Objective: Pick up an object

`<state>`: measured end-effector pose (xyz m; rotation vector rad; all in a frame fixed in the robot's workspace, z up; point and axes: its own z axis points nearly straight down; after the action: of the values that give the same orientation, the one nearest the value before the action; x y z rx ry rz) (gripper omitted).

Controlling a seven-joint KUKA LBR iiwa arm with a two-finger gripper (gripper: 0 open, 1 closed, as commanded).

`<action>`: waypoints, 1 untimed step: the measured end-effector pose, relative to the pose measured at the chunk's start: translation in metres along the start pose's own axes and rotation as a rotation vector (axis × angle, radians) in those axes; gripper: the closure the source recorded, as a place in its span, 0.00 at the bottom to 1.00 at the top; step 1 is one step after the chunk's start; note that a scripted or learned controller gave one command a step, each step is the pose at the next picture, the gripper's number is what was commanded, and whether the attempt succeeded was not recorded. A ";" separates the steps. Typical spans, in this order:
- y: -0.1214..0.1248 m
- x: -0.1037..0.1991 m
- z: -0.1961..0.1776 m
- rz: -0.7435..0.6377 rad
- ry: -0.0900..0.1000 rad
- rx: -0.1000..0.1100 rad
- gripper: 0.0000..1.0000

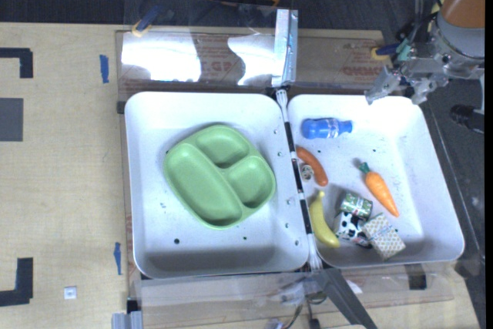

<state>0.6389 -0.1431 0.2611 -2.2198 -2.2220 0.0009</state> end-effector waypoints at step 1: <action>-0.014 -0.034 0.107 -0.093 -0.001 -0.002 0.00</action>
<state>0.6245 -0.1773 0.1540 -2.1156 -2.3240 -0.0006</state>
